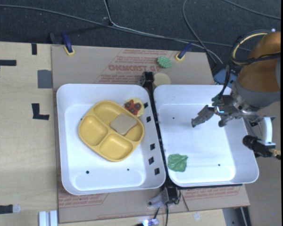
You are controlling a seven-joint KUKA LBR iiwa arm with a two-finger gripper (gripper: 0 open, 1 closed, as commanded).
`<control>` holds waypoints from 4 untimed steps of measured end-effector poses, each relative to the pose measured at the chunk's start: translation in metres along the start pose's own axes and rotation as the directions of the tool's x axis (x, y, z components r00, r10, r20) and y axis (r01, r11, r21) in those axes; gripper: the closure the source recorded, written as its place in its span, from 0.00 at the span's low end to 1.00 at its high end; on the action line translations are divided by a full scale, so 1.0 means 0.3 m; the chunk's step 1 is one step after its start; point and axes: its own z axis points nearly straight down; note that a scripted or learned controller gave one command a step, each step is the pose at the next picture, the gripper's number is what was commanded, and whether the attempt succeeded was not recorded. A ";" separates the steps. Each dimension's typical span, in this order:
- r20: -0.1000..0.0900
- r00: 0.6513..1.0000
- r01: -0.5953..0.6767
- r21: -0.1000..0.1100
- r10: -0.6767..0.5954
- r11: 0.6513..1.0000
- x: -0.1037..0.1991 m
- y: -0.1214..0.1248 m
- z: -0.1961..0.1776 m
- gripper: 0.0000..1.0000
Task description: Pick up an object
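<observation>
White right bin holds a green leaf toy at its near-left corner. The gripper hangs well apart from it, fingers spread, gripping nothing. Risk: the flat leaf beside the wall could slip from closing fingers.

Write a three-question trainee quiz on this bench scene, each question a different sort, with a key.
1. True or false: the green leaf-shaped toy lies in the right white bin.
2. What rests on the yellow sectioned plastic plate? A) a tan square slice B) a blue cup C) a metal spoon
3. Fill in: the gripper hangs over the ____ bin.

Key: 1 true; 2 A; 3 right.
</observation>
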 end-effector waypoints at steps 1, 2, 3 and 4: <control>-0.001 1.000 0.000 0.002 0.000 1.000 0.003 -0.016 0.148 0.00; -0.001 1.000 -0.001 0.003 0.001 1.000 -0.030 -0.023 0.330 0.00; -0.001 1.000 0.002 -0.001 -0.002 1.000 -0.026 -0.018 0.287 1.00; 0.001 1.000 0.000 -0.009 0.000 1.000 -0.042 0.009 0.092 1.00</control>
